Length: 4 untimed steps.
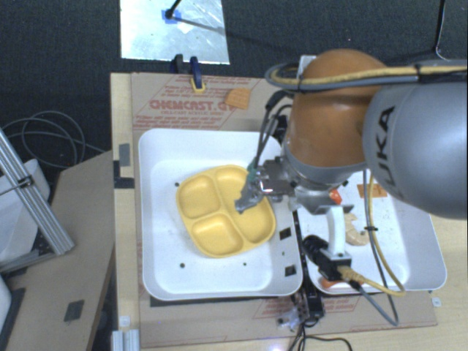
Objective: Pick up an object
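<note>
A yellow plate (pixel 219 209) with three compartments lies in the left white bin (pixel 168 269), tilted a little in the middle of the floor. My gripper (pixel 247 199) hangs over the plate's right edge, at or just above its rim. The grey arm with its orange band (pixel 333 108) comes in from the right and hides the wrist and much of the right bin (pixel 424 262). Nothing can be seen between the gripper's tips.
In the right bin lie a beige piece (pixel 357 234), a small red-orange piece (pixel 335 194) and an orange scrap (pixel 373 190). Cables (pixel 380 269) trail over that bin's front. A shiny sheet (pixel 174 19) lies behind the bench, and a clamp (pixel 196 72) sits at the back edge.
</note>
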Motion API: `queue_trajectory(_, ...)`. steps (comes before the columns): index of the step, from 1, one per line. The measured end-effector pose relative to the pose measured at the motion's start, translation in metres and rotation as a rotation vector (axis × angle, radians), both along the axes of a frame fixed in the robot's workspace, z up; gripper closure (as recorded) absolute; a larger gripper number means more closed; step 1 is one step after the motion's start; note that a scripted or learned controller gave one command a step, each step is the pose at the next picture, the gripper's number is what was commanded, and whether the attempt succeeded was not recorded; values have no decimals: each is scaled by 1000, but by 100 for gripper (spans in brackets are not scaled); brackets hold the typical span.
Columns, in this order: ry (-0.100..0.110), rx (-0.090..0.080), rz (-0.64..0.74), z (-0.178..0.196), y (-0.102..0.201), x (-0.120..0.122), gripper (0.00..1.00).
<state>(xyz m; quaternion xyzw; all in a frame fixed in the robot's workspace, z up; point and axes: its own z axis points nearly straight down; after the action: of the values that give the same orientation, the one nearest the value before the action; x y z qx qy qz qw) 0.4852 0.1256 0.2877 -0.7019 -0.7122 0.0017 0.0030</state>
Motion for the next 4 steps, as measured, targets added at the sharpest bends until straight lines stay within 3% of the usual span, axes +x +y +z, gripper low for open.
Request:
queue_trajectory(1,-1,-7,-25,-80,-111,22,0)
queue_trajectory(2,-5,-5,-23,-104,-195,5,0)
queue_trajectory(3,-27,1,-3,55,-139,4,0)
queue_trajectory(4,-14,-2,-7,57,-142,3,100)
